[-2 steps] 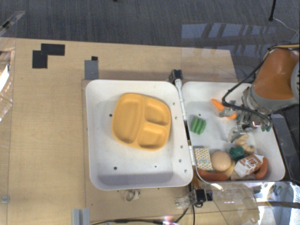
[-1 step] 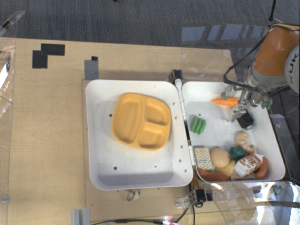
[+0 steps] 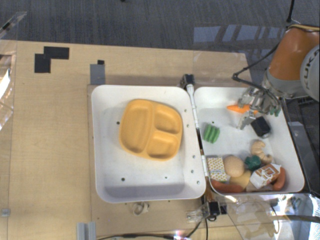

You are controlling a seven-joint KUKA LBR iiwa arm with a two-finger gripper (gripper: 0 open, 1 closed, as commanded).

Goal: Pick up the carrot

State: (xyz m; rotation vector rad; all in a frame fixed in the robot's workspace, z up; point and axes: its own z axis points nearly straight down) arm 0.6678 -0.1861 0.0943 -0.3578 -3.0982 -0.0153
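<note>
The carrot is a small orange piece over the far part of the right bin. It lies crosswise between the fingers of my gripper, which reaches in from the right and is shut on it. The carrot's left end sticks out past the fingers, and its right end is hidden under the gripper body.
A green ridged toy lies near the right bin's left wall. Several toy foods crowd its near end, among them a beige egg shape, a small carton and a red sausage. The left bin holds a yellow divided plate.
</note>
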